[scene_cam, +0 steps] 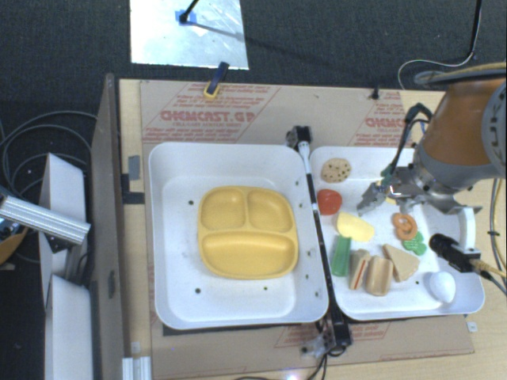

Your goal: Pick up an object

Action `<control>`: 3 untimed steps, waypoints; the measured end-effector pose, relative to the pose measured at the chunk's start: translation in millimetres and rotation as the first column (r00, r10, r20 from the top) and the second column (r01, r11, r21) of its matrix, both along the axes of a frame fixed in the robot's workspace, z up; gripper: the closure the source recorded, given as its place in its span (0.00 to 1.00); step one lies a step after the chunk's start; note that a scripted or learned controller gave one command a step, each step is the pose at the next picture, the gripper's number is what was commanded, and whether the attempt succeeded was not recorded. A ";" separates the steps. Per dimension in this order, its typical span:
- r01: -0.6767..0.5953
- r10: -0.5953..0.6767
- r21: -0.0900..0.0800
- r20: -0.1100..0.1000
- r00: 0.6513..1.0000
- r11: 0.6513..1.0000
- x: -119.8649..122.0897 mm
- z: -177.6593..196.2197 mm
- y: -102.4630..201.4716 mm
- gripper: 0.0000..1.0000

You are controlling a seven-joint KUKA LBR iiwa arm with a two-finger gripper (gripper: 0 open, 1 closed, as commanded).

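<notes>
My gripper (374,199) hangs over the right bin (467,299), near its middle, and is open with nothing between its fingers. Just left of it lie a red tomato (329,202) and a cookie (336,169). A yellow wedge (355,227) sits just below it. To the gripper's right is an orange pretzel (405,226) beside a green piece (415,245). Further forward lie a green pickle (341,255), a sandwich (360,270), bread slices (390,267) and a white egg (440,286).
The left bin (170,236) holds a yellow divided plate (246,231). A black divider clip (299,138) sits between the bins at the back. A black cylinder (450,252) of the arm overhangs the right bin's right side. Cables run at the far right.
</notes>
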State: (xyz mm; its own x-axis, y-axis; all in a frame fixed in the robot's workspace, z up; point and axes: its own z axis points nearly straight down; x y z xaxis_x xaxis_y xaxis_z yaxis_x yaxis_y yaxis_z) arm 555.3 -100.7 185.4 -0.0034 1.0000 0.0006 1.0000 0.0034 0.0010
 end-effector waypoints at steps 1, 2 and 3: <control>0.007 -0.007 -0.005 0.010 1.000 1.000 -3.5 -100.0 -67.2 0.00; 0.001 -0.001 -0.003 0.010 1.000 1.000 -2.1 -86.9 -63.5 1.00; -0.003 0.003 -0.001 0.010 1.000 1.000 -36.2 29.3 -31.7 1.00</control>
State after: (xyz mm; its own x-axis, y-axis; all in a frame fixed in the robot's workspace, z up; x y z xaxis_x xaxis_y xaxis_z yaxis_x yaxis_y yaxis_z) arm 519.1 -132.3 214.8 -0.0060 1.0000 -0.0008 0.9999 0.0060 0.0107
